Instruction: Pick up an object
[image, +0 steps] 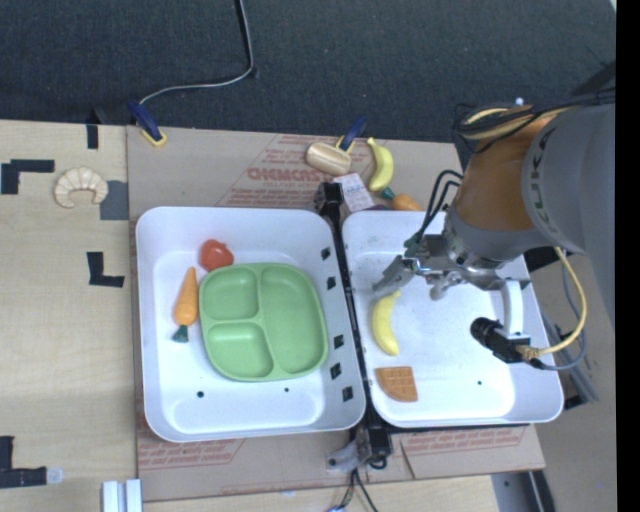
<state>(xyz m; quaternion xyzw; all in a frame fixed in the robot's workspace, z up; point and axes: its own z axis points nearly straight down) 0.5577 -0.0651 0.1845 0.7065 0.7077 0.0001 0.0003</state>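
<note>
The open, empty hand (413, 280) hangs just above the curved yellow plastic banana (386, 324), whose long axis runs toward the waffle.

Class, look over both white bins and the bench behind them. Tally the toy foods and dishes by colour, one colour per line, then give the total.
Yellow: 2, banana in right bin, banana behind bins
Orange: 2, carrot, waffle
Red: 1, tomato
Green: 1, divided plate
Tan: 2, croissant, bread roll
Total: 8

Dark carpeted floor (300, 50) beyond, light wooden bench (60, 330), brown cardboard sheet (270, 175), black tape marks (25, 175)
</note>
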